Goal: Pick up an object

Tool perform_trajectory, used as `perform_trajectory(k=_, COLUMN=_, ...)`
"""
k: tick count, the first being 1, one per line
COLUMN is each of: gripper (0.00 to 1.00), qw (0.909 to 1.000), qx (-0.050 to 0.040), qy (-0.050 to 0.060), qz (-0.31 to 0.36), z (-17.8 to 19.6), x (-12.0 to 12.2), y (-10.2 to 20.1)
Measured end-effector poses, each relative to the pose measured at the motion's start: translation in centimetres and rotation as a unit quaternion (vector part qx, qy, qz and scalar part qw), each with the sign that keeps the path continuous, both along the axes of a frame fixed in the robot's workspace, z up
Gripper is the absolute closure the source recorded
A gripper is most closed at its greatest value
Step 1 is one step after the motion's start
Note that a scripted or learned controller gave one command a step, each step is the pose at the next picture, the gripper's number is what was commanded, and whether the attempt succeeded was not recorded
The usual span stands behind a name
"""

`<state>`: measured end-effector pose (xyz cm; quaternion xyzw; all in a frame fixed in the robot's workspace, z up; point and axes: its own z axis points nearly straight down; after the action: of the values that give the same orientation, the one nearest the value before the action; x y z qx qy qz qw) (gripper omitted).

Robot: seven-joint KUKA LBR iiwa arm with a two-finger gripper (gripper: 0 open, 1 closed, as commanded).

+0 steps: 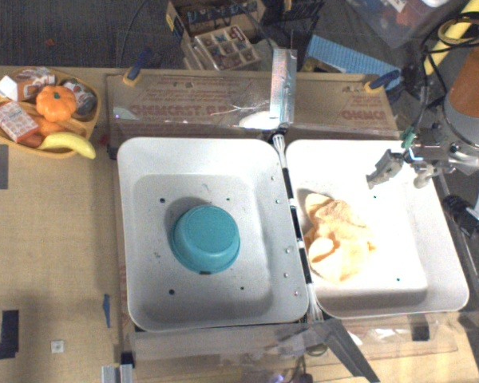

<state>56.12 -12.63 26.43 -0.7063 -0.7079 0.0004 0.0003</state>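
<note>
End effector [401, 168] with fingers spread, grasping nothing, over the right bin [439, 238] near its far rim, soft crumpled yellow cloth [337, 238] against the left wall, round teal bowl [206, 238] upside down in the left bin [144, 214]

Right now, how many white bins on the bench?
2. The left bin holds a teal bowl. The right bin holds a pale orange lump, with the hand above its far side.

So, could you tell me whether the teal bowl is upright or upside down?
Upside down: the teal bowl shows its flat base on top in the left bin.
</note>
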Motion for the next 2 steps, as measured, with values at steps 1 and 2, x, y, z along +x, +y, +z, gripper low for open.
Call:
perform_trajectory(k=1, gripper=0.0, qw=0.9995, qx=0.0003, qy=-0.001, qz=0.033, z=-16.4, x=-1.9, y=2.5)
perform_trajectory(k=2, gripper=0.0, qw=0.9952, qx=-0.0007, qy=-0.007, qz=0.097, z=-17.3, x=1.4, y=2.5)
